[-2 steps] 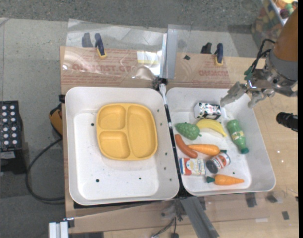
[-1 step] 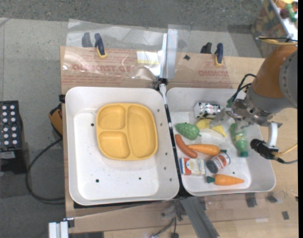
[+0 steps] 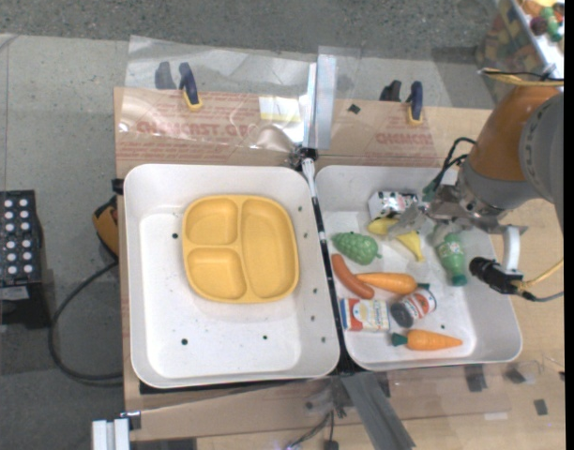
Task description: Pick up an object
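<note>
The arm (image 3: 521, 148) reaches in from the right and its gripper (image 3: 420, 212) hangs low over the right bin (image 3: 493, 340), just above a yellow banana (image 3: 409, 243) and beside a green bottle (image 3: 450, 257); whether it is apart or together cannot be told from this slant, and nothing shows clamped in it. The same bin holds a green vegetable (image 3: 355, 246), a red sausage (image 3: 351, 277), two carrots (image 3: 387, 282) (image 3: 428, 340) and a small carton (image 3: 366, 316), while the left bin (image 3: 156, 345) bears a yellow divided tray (image 3: 240, 248)
</note>
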Motion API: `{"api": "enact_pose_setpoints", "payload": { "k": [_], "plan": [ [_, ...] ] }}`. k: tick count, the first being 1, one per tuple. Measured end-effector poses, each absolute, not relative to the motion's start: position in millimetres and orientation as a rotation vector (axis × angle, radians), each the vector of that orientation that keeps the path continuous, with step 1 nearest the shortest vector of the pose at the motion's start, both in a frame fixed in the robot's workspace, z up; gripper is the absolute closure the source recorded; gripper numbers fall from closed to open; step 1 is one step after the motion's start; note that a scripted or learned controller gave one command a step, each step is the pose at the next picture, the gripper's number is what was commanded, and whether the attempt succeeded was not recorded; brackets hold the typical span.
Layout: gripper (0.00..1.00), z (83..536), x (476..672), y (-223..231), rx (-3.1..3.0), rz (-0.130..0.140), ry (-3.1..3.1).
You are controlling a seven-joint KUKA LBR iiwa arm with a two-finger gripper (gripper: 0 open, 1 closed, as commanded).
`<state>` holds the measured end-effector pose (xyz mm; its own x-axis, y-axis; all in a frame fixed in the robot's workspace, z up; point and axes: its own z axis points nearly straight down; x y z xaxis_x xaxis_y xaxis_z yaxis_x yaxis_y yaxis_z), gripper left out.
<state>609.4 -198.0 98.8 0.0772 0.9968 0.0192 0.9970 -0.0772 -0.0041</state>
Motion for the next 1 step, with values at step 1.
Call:
{"api": "enact_pose_setpoints", "payload": {
  "k": [1],
  "plan": [
    [1.0, 104.9, 608.2, -203.8, -2.31, -0.008, -2.128]
  ]
}}
